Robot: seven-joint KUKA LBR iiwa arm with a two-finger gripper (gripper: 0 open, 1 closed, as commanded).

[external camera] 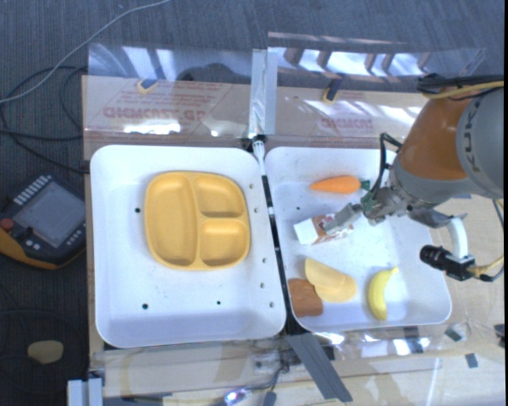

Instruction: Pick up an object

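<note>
My gripper [345,218] hangs low in the right bin [423,307], its tip at the right end of a small white and red packet [317,229]. An orange carrot [334,184] lies just above it, toward the back. Toward the front of the bin lie a pale yellow wedge [332,282], a brown lump [304,298] touching the wedge's left side, and a yellow banana [378,293]. The arm's orange band and grey wrist cover the bin's back right corner.
The left bin [118,303] holds a yellow divided plate [196,218]. A raised rim [269,227] separates the two bins. A black fitting [444,259] juts from the arm over the right bin's right side. A handheld controller [38,218] lies on the floor far left.
</note>
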